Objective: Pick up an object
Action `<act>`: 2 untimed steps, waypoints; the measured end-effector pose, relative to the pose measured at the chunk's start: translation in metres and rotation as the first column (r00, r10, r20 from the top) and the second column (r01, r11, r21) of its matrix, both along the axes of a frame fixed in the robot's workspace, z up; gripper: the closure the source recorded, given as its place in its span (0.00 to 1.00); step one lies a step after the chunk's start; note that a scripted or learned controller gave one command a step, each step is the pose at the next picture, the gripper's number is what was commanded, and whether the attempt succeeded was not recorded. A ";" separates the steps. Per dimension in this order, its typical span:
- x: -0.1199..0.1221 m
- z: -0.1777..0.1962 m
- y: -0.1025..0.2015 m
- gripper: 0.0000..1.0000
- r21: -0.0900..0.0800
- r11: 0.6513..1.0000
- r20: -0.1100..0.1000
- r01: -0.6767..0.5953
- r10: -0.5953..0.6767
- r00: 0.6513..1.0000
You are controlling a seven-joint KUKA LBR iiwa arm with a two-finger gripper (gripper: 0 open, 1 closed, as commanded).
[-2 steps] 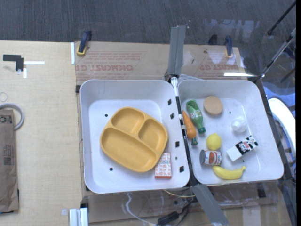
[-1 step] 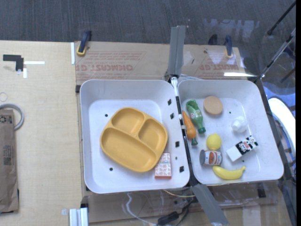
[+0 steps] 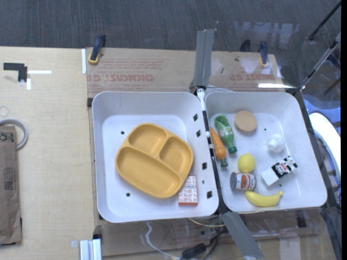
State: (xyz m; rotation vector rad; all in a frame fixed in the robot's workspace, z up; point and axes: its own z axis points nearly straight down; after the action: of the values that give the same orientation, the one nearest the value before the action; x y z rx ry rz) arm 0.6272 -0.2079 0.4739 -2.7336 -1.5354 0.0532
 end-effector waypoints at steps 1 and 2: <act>-0.074 -0.034 0.033 1.00 0.011 0.996 0.028 -0.088 0.088 0.996; -0.079 -0.034 -0.007 1.00 0.010 0.999 0.027 -0.046 0.045 0.999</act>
State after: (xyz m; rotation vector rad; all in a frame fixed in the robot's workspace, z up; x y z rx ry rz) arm 0.5478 -0.2148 0.4400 -2.7026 -1.5998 0.0080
